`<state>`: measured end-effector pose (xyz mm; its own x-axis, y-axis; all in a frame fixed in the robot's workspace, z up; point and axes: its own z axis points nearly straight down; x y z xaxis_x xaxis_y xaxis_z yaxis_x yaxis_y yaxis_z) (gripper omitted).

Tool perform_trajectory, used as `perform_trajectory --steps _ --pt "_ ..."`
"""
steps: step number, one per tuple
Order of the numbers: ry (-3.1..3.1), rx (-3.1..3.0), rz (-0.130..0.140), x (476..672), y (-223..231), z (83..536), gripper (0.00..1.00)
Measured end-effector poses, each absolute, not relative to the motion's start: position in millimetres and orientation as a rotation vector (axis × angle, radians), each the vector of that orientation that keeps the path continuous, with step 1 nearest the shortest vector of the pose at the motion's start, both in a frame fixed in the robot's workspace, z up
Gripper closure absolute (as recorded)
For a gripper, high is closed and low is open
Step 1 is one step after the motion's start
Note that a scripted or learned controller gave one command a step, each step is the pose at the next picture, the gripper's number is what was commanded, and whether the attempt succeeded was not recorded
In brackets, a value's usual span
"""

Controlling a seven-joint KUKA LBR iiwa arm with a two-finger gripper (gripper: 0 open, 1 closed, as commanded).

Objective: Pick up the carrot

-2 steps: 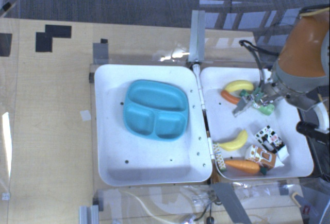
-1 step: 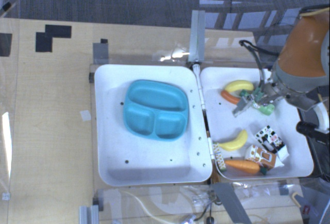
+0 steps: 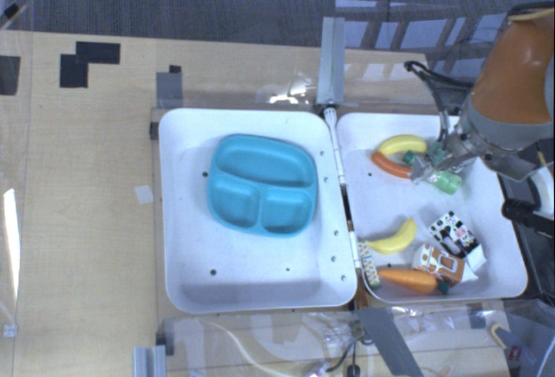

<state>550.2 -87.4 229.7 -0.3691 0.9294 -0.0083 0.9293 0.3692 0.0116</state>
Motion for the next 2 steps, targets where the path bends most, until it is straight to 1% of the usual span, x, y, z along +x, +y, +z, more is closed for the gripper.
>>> perform_trajectory --steps 1,2 --pt "2.901 1.192 0.003 525.8 -75 185 1.0" --pt "2.884 1.237 0.001 508.5 -103 107 1.0"
